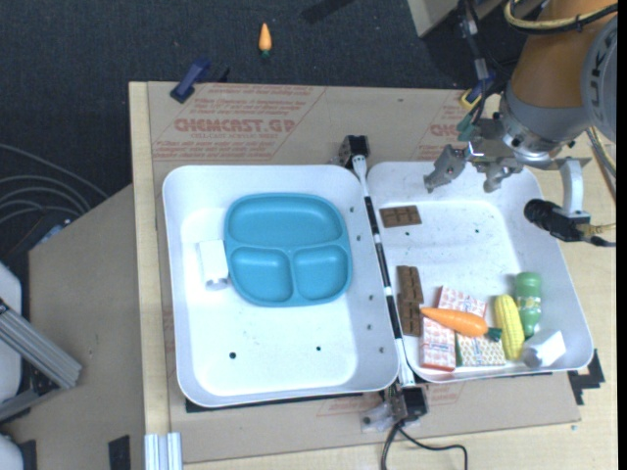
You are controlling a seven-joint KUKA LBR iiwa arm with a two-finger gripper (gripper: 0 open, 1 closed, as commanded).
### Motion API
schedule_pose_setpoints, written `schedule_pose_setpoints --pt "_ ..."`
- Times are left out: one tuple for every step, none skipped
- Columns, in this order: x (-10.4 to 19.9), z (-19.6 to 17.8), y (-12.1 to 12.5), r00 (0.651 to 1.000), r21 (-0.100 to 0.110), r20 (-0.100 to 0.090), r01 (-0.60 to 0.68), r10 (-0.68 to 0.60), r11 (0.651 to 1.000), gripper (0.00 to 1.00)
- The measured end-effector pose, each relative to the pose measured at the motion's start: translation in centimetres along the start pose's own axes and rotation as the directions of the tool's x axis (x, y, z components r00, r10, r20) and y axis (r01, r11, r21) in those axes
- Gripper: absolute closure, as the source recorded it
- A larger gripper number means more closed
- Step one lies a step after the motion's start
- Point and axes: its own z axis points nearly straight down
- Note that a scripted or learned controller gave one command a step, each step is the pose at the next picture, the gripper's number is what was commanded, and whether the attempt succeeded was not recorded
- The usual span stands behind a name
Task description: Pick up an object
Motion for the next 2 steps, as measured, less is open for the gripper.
schedule_pose_setpoints --pt "0.7 11.4 -2.0 1.0 0.004 0.0 -0.001 0.001 1.0 0.0" --pt "0.7 10.2 -1.8 1.0 -0.002 0.0 -0.002 0.002 1.0 1.0"
